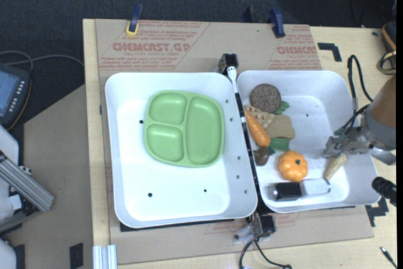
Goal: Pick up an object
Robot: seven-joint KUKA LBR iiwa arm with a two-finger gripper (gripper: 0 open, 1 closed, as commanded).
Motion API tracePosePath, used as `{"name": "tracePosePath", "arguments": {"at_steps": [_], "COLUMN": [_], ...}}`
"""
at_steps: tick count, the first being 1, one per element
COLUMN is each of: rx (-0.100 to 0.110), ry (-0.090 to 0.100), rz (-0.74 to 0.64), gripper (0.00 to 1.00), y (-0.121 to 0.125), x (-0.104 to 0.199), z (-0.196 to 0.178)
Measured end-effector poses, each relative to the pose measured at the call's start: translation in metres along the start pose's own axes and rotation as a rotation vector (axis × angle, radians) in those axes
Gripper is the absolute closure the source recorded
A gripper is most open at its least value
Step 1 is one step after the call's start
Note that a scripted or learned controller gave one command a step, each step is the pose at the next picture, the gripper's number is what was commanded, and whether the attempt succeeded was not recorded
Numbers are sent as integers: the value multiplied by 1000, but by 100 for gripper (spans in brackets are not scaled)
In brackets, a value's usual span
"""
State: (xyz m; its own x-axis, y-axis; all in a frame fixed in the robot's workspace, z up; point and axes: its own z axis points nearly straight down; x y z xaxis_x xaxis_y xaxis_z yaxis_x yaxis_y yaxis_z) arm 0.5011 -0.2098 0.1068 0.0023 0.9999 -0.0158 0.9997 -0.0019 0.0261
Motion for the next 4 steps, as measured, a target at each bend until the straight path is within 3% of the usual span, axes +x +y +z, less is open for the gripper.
{"name": "tracePosePath", "arguments": {"at_steps": [1, 2, 4], "rx": [19, 18, 21], "ry": [13, 12, 15], "rz": [-3, -3, -8], "gripper": [100, 100, 100], "y": [5, 8, 69], "x": [2, 0, 74], "z": [-63, -117, -132]}}
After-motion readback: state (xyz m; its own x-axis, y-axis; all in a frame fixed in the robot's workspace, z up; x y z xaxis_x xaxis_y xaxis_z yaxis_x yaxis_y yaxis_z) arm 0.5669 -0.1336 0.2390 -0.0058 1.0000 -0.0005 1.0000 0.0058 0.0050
